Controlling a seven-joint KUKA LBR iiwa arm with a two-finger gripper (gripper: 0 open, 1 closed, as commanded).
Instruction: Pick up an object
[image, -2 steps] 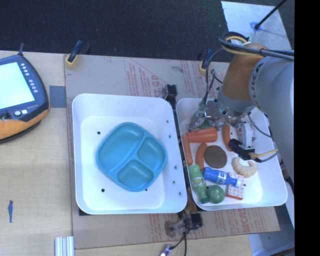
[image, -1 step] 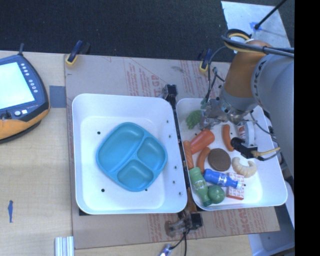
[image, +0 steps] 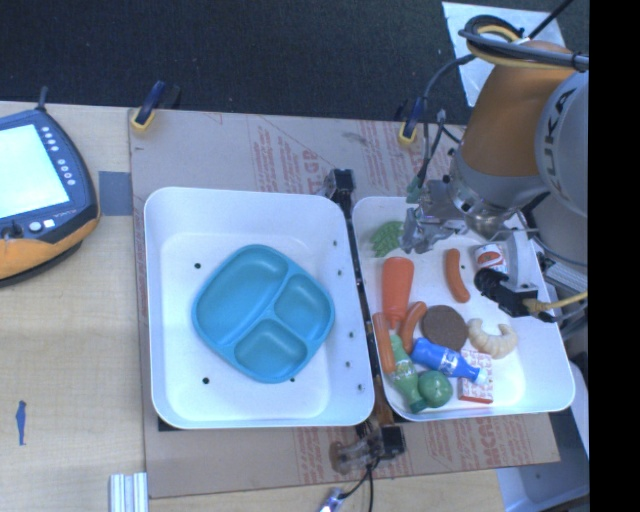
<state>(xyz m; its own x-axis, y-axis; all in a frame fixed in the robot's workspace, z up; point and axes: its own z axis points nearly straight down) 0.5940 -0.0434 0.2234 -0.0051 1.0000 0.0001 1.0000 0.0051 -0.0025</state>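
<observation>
My gripper (image: 428, 232) sits low at the right bin's (image: 545, 395) far-left corner, beside the green leafy toy (image: 388, 238), above the big carrot (image: 397, 285). Fingers: can't tell. Blue divided plate (image: 263, 313) in left bin (image: 170, 395).

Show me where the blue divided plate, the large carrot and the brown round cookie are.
blue divided plate (image: 263, 312): camera view, centre ridge.
large carrot (image: 396, 288): camera view, mid-body.
brown round cookie (image: 443, 326): camera view, top face.

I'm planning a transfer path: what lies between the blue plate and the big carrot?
In the camera view, between the blue plate and the big carrot lie bare floor of the left bin, then the two bins' adjoining rims; no loose objects.
</observation>
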